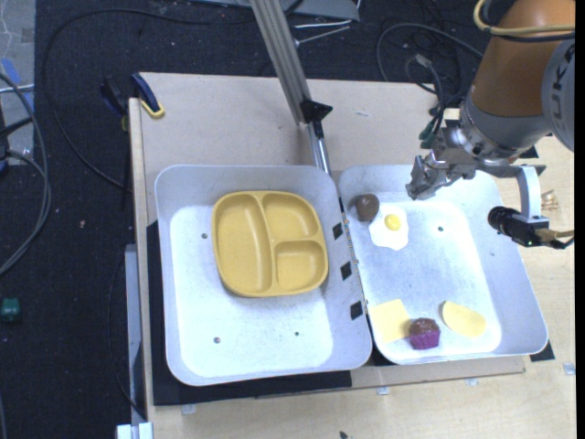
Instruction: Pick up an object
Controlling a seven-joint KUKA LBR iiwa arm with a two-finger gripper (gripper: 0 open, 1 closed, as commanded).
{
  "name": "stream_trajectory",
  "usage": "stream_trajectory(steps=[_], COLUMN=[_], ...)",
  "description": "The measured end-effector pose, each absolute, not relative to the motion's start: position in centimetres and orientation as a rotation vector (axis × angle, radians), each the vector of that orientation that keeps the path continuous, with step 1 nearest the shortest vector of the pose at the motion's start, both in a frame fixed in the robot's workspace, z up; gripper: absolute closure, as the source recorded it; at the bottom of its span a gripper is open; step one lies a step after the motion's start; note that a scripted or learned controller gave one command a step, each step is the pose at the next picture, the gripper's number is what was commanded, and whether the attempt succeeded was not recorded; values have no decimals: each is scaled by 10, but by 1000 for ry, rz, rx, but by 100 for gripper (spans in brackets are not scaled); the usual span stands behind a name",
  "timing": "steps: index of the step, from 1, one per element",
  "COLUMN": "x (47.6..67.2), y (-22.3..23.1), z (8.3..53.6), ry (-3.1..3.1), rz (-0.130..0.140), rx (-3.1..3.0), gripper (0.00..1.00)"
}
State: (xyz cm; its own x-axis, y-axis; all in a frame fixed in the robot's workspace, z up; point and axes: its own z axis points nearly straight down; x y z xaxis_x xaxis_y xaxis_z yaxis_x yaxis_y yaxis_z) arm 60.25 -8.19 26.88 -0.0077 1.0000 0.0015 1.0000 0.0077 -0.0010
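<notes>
- Two shallow white bins sit side by side on the bench; the left bin (pixel 183 337) carries a yellow divided tray (pixel 271 242) with three compartments, lying near the bin's middle and slightly toward the top edge.
- The right bin (pixel 507 273) holds five small items (all toy food, by the look of them): a brown rounded piece (pixel 366 207) near the upper left corner; a fried egg (pixel 390 230) just beside it, lower and to the right; a pale yellow square slice (pixel 388 319) at the lower left; a purple piece (pixel 423 333) touching or nearly touching that slice on its right; a yellow oval piece (pixel 463 318) near the purple one, further right.
- The arm enters from the right, its orange band high in the upper right corner; the gripper (pixel 422 187) hangs over the upper edge of the right bin, above and to the right of the fried egg and apart from it.
- Whether the gripper is spread or closed cannot be told from this slant; nothing is seen between its tips.
- A grey metal pole (pixel 283 48) runs diagonally from the top down to the gap between the bins.
</notes>
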Motion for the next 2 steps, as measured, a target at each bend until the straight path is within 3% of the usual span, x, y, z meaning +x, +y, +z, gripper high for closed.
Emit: stream_trajectory(steps=[2], x=[591], y=[31], z=[269], ry=[-2229], rz=[1], rx=[-2210], gripper=[100])
